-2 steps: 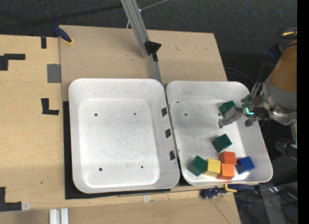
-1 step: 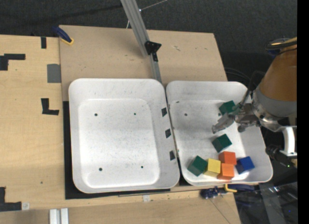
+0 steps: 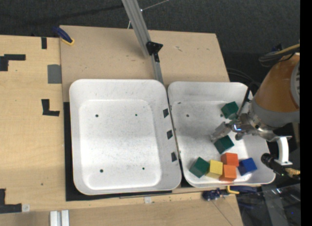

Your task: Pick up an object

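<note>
Gripper [image 3: 225, 131] low over right bin [image 3: 195, 98], state unclear, above half-hidden green block [image 3: 224, 145].

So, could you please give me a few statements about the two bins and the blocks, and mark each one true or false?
1. All the blocks lie in the right bin. True.
2. The hand hangs over the left bin. False: it is over the right bin, among the blocks.
3. A yellow block sits between a green block and an orange block near the front edge. True.
4. The blue block is in the far left corner of the right bin. False: it is near the front right corner.
5. Three green blocks are in view. True.
</note>
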`<state>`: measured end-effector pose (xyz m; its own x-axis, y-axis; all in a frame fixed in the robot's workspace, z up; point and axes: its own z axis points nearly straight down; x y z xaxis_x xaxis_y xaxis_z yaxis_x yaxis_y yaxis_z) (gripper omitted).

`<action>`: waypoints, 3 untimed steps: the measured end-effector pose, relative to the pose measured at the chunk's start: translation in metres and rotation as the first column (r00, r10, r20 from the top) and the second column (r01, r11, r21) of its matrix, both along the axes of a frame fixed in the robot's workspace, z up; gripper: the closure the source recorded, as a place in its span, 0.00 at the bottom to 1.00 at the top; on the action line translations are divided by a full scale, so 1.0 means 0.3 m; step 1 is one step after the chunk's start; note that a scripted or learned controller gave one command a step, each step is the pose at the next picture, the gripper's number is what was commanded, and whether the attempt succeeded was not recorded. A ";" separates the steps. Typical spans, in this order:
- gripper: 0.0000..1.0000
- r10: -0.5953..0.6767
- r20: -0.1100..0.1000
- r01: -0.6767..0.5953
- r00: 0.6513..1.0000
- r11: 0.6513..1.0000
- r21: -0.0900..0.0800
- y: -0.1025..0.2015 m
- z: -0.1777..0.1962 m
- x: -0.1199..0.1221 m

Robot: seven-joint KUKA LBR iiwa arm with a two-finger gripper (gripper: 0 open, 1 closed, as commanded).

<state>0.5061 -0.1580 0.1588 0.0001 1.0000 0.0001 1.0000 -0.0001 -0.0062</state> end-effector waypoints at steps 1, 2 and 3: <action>0.00 -0.002 0.011 0.002 1.000 1.000 -0.008 -0.011 -0.135 0.018; 1.00 0.001 0.013 -0.001 1.000 1.000 -0.005 -0.006 -0.093 0.021; 1.00 0.002 0.009 -0.002 1.000 1.000 -0.001 -0.007 0.051 0.042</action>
